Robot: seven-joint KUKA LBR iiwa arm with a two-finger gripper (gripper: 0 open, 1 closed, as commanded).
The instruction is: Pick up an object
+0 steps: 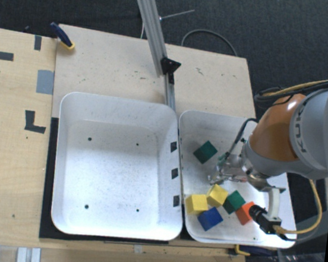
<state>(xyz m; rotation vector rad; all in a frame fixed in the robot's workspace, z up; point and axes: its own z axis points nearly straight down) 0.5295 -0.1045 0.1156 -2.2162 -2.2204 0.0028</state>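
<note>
A: While the arm [295, 138] reaches into the right bin [194, 125], which landmark orders the scene?

B: The right bin itself. Largest first: the counter [101, 59] carries both bins; the left bin [71, 109] lies just beside the right bin, their walls touching along the middle. A metal rail [152, 18] slants down from the top of the view toward the right bin's upper left corner.

A: And the arm?

B: It hangs over the right bin's right half, orange band uppermost. The pincer [225, 173] sits low near the bin's centre; whether it is released or clenched cannot be told, as the wrist hides it.

A: Where are the candidate objects?

B: All inside the right bin. A dark green block [205, 151] lies alone in its upper middle. Toward its lower edge, clustered and partly touching: two yellow blocks [197, 203] [218, 195], a blue block [210, 218], a second green block [235, 201] and an orange block [245, 212].

A: Progress?

B: Judged early. No block is seen raised or gripped; every one rests on the bin floor. The grasp and the lift remain.
</note>
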